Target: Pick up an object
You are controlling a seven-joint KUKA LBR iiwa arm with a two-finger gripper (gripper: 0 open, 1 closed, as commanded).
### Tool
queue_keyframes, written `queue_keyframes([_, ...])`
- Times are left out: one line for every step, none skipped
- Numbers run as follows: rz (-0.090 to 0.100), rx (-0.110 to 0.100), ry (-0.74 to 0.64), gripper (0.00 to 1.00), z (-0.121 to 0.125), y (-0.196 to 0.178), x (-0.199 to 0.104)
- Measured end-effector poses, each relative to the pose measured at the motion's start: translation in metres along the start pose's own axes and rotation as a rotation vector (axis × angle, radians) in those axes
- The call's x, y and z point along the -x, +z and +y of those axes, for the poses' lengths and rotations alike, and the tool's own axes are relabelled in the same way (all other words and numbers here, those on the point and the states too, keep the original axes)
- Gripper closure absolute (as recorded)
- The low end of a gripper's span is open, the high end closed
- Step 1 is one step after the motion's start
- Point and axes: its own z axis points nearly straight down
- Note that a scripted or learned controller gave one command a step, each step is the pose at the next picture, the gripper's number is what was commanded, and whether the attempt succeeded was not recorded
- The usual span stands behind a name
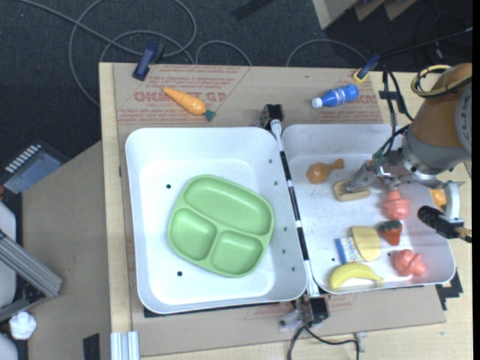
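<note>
White right bin [315, 145] holds perhaps eight small objects; pincer [365, 177] among them.

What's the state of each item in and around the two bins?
Green tray: upright in left bin, nothing in it.
Banana: lying flat, right bin.
Strawberry: loose, right bin.
Wooden block: lying at the gripper tip, not lifted.
Blue bottle: on its side, behind the bins.
Carrot: lying on the cardboard.

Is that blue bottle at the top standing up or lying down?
Lying down. The bottle rests on its side on the bench, outside the bins, its white cap pointing left.
</note>
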Motion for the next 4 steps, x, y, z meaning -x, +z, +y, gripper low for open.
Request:
queue_keyframes([0.021,0.003,-0.011,0.00,-0.025,-0.001,0.014])
queue_keyframes([0.017,0.003,-0.009,0.00,-0.059,-0.001,0.015])
queue_keyframes([-0.002,0.005,0.002,0.00,-0.112,-0.002,0.006])
queue_keyframes([-0.002,0.012,0.001,1.00,-0.109,-0.015,0.006])
